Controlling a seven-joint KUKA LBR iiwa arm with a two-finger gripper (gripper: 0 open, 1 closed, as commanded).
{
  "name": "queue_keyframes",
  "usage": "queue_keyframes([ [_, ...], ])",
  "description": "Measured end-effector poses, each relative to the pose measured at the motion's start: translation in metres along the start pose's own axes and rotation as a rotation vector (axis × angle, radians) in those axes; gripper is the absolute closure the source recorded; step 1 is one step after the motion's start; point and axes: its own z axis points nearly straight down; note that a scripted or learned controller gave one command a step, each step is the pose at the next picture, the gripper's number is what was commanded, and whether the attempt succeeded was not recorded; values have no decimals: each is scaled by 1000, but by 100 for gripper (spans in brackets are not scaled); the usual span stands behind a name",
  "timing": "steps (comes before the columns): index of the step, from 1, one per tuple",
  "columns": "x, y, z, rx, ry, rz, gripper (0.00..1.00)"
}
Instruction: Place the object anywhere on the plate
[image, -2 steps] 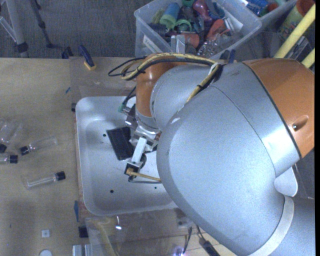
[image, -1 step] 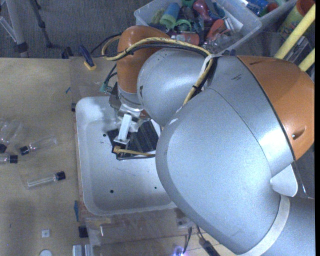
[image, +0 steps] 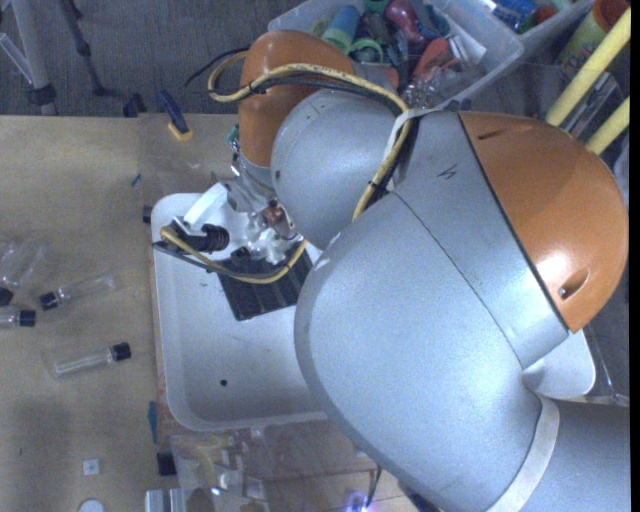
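Observation:
My grey arm with its orange band (image: 300, 60) covers most of the view, reaching in from the right over a white bin (image: 200, 370). The gripper (image: 250, 250) hangs low over the bin's far left corner, wrapped in black and yellow cables. A flat dark shape (image: 262, 292) lies right under it on the bin floor; I cannot tell whether it belongs to the gripper or is a separate thing. The arm hides the rest of the bins.
Several clear vials with black caps (image: 90, 358) lie on the wooden bench left of the bin. A clear tub of colourful items (image: 400, 35) stands at the back. A blue clip (image: 178, 125) lies behind the bin.

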Motion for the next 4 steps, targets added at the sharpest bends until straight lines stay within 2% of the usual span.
queue_keyframes([
  [1, -7, -8, -84, 1, -4, -616, 100],
  [2, 1, -3, -163, -2, -1, -1225, 100],
  [3, -38, -10, -92, 4, -4, -1581, 100],
  [4, -21, 20, 49, -3, 4, -560, 100],
])
